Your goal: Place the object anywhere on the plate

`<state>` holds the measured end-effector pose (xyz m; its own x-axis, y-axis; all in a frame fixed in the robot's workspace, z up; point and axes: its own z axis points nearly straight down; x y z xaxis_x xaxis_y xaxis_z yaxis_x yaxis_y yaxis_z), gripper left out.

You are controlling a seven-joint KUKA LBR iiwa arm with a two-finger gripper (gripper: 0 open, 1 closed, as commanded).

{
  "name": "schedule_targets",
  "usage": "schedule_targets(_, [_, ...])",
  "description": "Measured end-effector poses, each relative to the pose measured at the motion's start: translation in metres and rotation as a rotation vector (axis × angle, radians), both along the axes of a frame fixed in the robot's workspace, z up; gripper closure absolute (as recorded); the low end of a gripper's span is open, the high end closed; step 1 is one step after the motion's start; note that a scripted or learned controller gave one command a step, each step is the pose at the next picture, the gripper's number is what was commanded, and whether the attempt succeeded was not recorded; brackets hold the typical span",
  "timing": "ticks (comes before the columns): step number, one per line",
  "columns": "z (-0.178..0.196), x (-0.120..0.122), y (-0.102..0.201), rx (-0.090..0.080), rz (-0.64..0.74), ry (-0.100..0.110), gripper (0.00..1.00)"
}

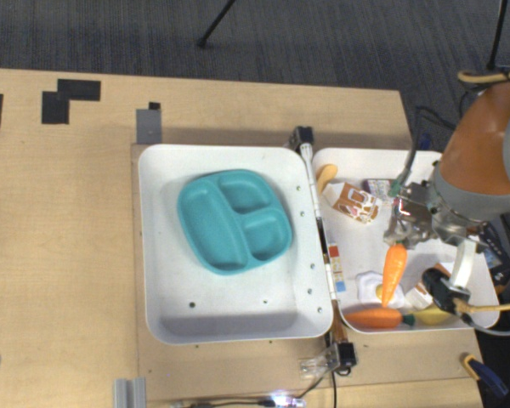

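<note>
Plate [235,221]: teal plastic, three compartments, rounded, lying in the left bin [166,313].
Gripper [402,232]: over the right bin [357,321], to the right of the plate, pinching the top of an orange carrot [393,272].
Carrot: smooth, tapered, hanging upright.
Around the carrot: a banana [325,177], a brown packet [355,202], an orange oval thing [376,318].

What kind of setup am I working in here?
Likely a lab test bench: a wooden bench with two white bins, a teal plate, toy food like a carrot, on carpet.
</note>
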<state>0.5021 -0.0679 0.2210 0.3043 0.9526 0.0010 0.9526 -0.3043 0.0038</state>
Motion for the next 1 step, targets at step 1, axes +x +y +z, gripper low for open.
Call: schedule_targets(1, [-0.0381,0.0503,0.0693,0.001,0.153,0.003,1.0])
